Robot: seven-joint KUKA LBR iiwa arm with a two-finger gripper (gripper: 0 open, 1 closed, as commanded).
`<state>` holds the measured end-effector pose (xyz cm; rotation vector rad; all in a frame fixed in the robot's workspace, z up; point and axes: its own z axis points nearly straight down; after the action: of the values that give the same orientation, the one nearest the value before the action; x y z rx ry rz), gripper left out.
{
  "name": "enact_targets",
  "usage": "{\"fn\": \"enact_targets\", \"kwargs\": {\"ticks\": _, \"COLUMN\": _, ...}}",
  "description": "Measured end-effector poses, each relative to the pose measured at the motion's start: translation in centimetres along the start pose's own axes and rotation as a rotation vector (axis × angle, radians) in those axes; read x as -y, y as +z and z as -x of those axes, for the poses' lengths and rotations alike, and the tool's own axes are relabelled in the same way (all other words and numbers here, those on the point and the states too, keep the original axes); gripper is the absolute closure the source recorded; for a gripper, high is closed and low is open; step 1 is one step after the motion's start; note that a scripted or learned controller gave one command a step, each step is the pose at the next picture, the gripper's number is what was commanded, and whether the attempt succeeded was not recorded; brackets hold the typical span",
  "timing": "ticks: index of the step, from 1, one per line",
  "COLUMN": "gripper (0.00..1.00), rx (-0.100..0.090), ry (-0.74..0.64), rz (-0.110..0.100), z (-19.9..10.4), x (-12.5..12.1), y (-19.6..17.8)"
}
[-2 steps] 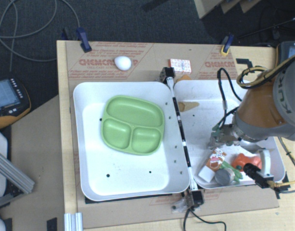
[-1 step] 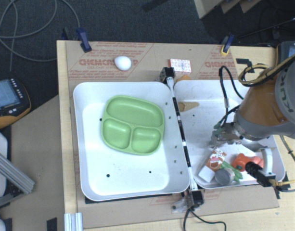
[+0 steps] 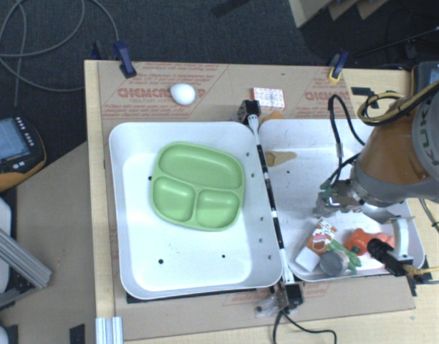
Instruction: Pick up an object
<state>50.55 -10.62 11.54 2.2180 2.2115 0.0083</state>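
Several objects (image 3: pixel 337 249) (clustered) beside gripper (image 3: pixel 332 201)

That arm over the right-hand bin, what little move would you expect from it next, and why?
Probably a short move toward the bin's near corner, then down. The gripper hangs over bare floor of the right bin, while the small objects lie heaped just beyond it in that corner. Nothing is visibly held yet, so it likely must shift over them first.

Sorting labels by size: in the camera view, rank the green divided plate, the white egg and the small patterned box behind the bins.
1. green divided plate, largest.
2-3. patterned box, white egg: too alike to rank.
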Motion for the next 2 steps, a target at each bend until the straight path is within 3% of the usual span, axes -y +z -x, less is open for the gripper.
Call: {"fn": "enact_targets", "kwargs": {"ticks": 2, "gripper": 1.0, "rx": 0.001, "ry": 0.0, "rz": 0.003, "z": -0.01, "x": -0.11, "y": -1.94}}
